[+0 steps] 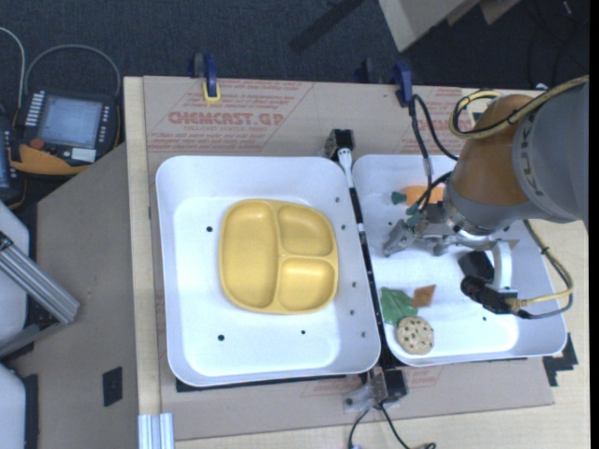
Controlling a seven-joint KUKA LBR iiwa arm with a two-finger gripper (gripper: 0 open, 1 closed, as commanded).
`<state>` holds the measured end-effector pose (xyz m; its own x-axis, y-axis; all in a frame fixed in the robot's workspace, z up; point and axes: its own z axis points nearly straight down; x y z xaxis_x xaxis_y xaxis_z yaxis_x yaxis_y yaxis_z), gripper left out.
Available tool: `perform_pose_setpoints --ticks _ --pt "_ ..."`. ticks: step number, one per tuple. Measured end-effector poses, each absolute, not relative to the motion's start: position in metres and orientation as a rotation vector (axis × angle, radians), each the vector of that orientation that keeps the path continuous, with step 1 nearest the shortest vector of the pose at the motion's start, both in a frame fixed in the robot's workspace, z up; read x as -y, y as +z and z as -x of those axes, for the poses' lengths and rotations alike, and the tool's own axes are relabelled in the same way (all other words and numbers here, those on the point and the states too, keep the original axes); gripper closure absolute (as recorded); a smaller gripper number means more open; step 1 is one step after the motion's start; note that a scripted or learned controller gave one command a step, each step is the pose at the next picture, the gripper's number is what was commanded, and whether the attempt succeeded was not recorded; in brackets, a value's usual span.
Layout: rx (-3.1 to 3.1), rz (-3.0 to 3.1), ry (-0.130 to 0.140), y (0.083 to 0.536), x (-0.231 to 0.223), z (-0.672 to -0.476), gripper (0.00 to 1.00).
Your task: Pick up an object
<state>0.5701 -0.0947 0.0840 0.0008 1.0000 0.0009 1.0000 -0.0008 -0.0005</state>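
Low in the right-hand bin (533,335), the gripper (404,238) points toward the divider between the two bins, its metal fingers reaching leftward over the white floor. From this angle it is not possible to tell how they are set, and nothing can be seen between them. The arm (524,157) comes in from the right, its grey body and orange band (491,162) bulking over the upper part of that bin and hiding much of its back half; the wrist is bent down so that the tool sits close above the bin floor. Black cables loop from the wrist toward the bin's right side.

Small objects lie in the same bin. An orange piece (413,195) with a green bit at its left end lies near the back, just above the gripper and partly hidden by a cable. Toward the front, well clear of the tool, a green leafy piece (397,304) lies beside a small brown wedge (425,295), and just in front of them sits a round cookie (414,335), tan with dark specks.

The left bin (187,344) holds a yellow plate (278,254) with three compartments, lying flat near its middle.
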Motion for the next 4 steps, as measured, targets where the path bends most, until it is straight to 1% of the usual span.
perform_pose_setpoints --ticks 1,2,4 --pt "2.219 2.224 0.001 0.095 0.095 -0.569 1.0" --pt "2.225 2.227 -0.006 0.158 0.1 -0.569 1.0" --pt "2.228 2.226 -0.007 0.249 0.099 -0.573 1.0"
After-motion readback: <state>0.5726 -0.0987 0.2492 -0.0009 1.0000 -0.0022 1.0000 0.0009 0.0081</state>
